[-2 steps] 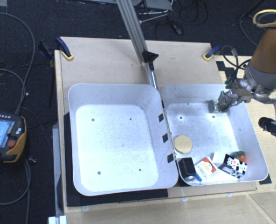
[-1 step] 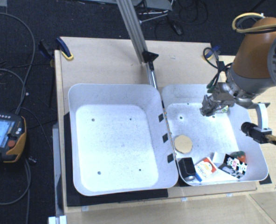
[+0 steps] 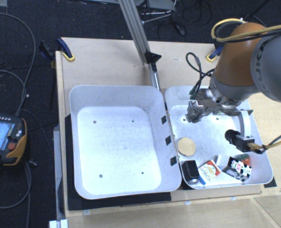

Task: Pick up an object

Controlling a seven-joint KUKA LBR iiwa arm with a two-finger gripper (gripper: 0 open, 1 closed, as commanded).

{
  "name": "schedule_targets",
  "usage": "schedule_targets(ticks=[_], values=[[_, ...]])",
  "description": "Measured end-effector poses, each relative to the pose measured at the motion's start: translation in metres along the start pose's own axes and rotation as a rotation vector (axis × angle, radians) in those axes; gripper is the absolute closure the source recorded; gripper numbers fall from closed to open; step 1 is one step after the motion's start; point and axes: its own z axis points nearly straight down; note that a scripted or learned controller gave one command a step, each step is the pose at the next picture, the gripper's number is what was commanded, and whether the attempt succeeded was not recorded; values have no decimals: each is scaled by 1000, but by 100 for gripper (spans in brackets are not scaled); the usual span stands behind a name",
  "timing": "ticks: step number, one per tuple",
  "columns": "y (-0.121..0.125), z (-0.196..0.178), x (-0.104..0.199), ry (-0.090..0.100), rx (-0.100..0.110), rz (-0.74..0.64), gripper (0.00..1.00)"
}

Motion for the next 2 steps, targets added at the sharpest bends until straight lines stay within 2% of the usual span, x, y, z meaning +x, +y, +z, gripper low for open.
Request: schedule_targets(ticks=[1,2], values=[[-12,8,56,0,0,1,100],[-13,5,100,0,0,1,100]])
